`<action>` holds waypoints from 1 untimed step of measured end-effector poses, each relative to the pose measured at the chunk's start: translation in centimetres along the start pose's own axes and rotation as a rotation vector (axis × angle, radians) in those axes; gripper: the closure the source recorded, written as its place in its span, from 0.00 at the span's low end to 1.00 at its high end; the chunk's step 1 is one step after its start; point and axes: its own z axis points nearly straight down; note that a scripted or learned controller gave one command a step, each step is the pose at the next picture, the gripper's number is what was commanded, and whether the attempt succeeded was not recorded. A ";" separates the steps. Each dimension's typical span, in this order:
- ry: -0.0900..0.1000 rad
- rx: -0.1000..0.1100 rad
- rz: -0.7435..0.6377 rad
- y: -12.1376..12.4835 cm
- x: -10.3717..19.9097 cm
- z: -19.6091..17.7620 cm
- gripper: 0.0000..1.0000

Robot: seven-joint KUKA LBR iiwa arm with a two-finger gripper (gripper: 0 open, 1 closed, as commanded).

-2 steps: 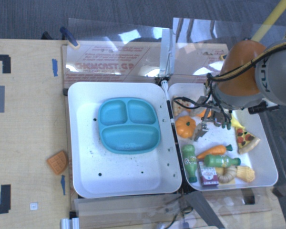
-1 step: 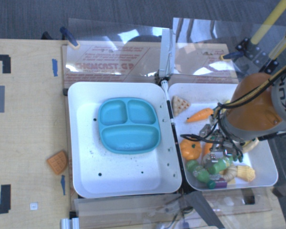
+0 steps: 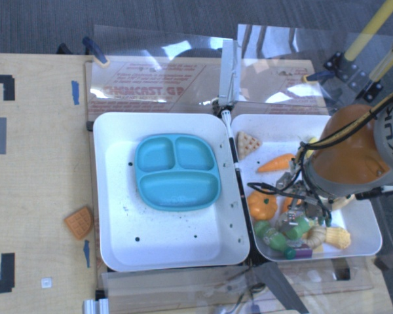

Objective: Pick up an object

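The right bin holds a pile of toy food: a waffle wedge, a carrot, an orange pumpkin-like piece, green pieces and a corn cob. My gripper reaches down from the orange wrist band into this pile, right over the green pieces near the bin's front. Cables and the wrist hide the fingers' state, and I see nothing clearly held between them.
The left bin carries a blue divided plate. A small waffle-like block lies on the wooden bench left of the bins. Clear plastic sheets stand behind both bins. Yellow rods cross the top right corner.
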 end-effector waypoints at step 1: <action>0.005 0.001 0.090 0.3 -4.2 0.1 0.00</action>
